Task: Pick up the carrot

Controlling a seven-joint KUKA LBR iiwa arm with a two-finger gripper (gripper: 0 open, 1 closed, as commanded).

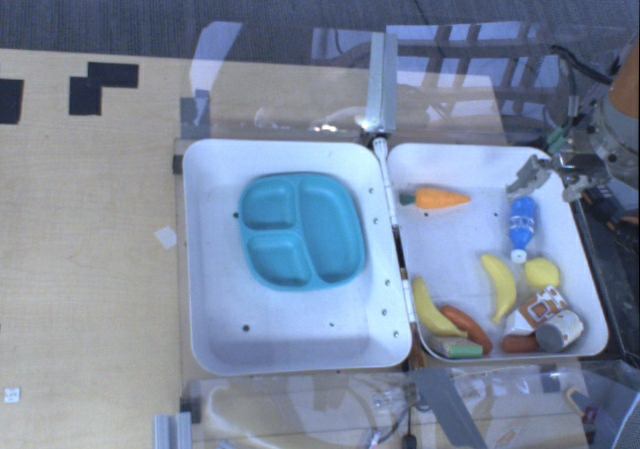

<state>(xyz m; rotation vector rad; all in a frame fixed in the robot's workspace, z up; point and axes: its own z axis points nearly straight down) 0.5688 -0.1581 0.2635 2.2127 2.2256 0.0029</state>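
Note:
The orange carrot point(442, 200) lies on its side in the upper left of the right bin point(455, 247), its green top toward the divider. My gripper point(549, 180) hangs over the bin's upper right corner, well to the right of the carrot and just above a blue bottle point(520, 223). Its two fingers point(526, 177) are spread apart and open, with nothing between them.
A blue divided plate point(301, 232) sits in the left bin point(215, 317). The right bin's lower half holds two bananas point(499, 287) point(432, 310), a lemon point(542, 272), sausages point(468, 325), a small carton point(543, 307) and a grey can point(553, 335).

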